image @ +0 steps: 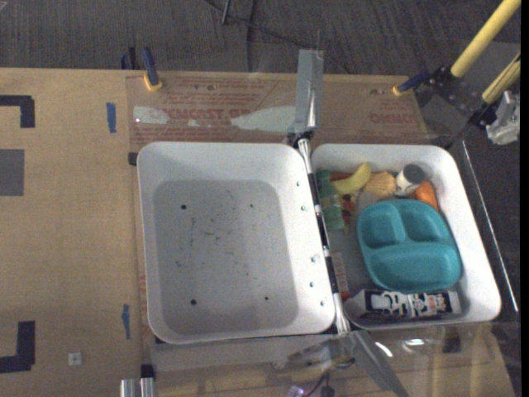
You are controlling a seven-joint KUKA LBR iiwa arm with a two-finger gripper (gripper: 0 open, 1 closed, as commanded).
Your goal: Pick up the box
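The box [412,303], a long black-and-white carton, lies flat along the 6 o'clock wall of the right bin [479,246], just below a teal divided tray [407,244]. At the bin's 12 o'clock end sit a banana [353,178], an orange piece [426,193] and other small items. The left bin [157,222] adjoins it on the bench [66,222]. Whether the tool is open or closed cannot be told.
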